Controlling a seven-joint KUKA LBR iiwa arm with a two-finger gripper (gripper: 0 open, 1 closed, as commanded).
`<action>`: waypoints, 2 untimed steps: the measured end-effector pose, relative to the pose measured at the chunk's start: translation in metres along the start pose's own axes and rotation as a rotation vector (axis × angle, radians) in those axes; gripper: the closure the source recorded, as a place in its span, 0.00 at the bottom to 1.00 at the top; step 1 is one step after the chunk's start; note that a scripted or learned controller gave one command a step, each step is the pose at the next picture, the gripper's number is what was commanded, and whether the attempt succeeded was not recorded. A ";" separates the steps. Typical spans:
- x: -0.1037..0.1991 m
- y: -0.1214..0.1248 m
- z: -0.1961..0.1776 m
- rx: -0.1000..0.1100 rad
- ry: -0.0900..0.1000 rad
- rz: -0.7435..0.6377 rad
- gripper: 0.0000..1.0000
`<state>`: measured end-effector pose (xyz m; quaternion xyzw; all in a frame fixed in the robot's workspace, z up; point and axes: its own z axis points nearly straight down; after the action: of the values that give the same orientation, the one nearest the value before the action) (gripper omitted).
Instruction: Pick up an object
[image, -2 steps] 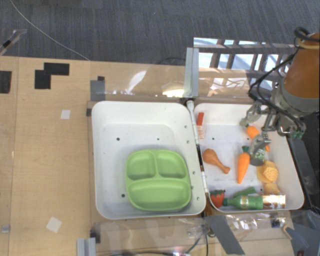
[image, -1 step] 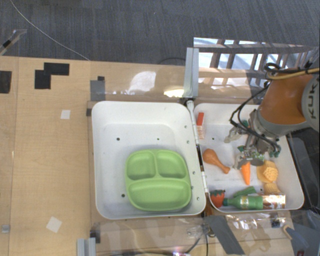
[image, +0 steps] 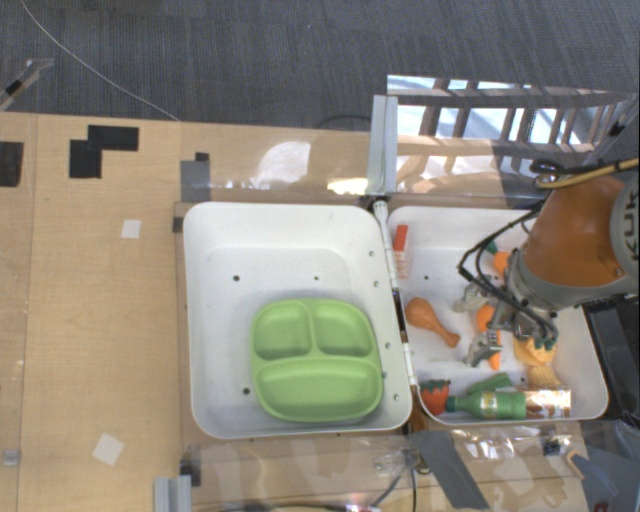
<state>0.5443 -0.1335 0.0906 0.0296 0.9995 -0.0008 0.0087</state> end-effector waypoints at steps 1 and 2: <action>0.013 0.037 -0.001 0.000 -0.001 0.061 0.00; 0.007 0.039 -0.016 0.000 -0.019 0.053 1.00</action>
<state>0.5395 -0.0946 0.1060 0.0560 0.9983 -0.0009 0.0184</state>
